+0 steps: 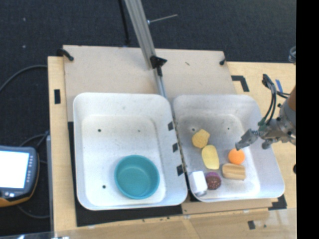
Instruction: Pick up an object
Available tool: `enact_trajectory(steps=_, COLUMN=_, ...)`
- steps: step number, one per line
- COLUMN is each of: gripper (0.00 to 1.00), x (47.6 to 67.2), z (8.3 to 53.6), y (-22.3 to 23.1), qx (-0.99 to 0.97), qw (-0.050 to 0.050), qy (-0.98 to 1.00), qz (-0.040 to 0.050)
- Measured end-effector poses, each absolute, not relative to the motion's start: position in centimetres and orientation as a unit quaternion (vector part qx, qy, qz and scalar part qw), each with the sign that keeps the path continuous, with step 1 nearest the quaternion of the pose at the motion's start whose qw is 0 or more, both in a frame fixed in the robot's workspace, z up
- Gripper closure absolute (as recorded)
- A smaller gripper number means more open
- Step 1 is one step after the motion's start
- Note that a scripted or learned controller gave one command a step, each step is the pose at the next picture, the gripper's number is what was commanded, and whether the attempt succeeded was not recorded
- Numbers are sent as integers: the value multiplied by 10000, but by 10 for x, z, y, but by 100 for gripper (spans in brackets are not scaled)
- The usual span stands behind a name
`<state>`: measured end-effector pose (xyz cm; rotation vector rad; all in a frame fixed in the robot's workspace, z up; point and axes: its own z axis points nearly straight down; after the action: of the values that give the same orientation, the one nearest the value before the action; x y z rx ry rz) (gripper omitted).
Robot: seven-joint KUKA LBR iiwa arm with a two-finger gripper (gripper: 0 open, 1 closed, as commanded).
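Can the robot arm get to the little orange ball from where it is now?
Probably yes. The gripper hangs just above and beside the orange ball in the right bin, with nothing between them. The tan block sits close below the ball, so a grab could bump it.

Robotics laboratory test cell. Indicated by: a bare fibreboard bench (199, 68) set on dark carpet-like flooring (50, 19); two shallow white bins (84, 113) fixed side by side with black clips; black corner brackets (67, 55) on the board edges. Aluminium extrusion post (139, 24) mounted at the rear of the bench. Handheld control pendant with lit screen (15, 173) at the left edge, cabled across the floor. Industrial arm hardware with exposed cabling (271, 91) at the right.
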<state>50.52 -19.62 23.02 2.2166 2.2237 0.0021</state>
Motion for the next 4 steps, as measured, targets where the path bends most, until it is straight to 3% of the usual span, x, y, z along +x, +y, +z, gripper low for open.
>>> enact_trajectory(steps=1, gripper=0, x=505, z=230, y=-196, qx=7063, qw=10, qy=7079, qz=8)
enact_trajectory(steps=3, gripper=0, x=504, z=123, y=-194, qx=7077, qw=-8, qy=7065, qz=-14)
enact_trajectory(steps=4, gripper=0, x=504, z=101, y=-196, qx=7077, qw=11, qy=7065, qz=-6)
